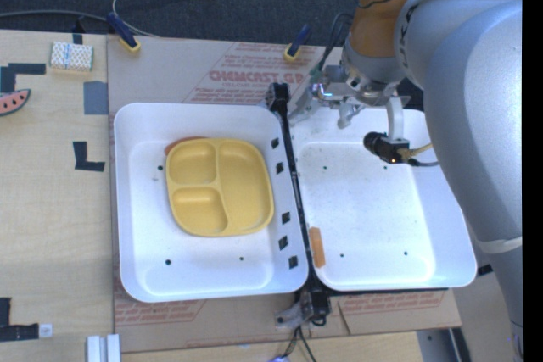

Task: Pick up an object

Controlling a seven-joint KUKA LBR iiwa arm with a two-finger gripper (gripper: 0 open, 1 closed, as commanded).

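Note:
A yellow divided plate lies in the left bin, with a reddish thing peeking out from under its far left corner. A small orange piece lies in the right bin, close against its left wall near the front. My gripper hangs over the far edge of the right bin, well away from the orange piece and to the right of the plate. Nothing shows in its grasp.
The grey arm covers the right side of the right bin. A black divider with clips runs between the bins. On the bench at left lie tape marks, a small patterned block and a watermelon-slice toy. Cables and two blue-yellow clamps sit behind.

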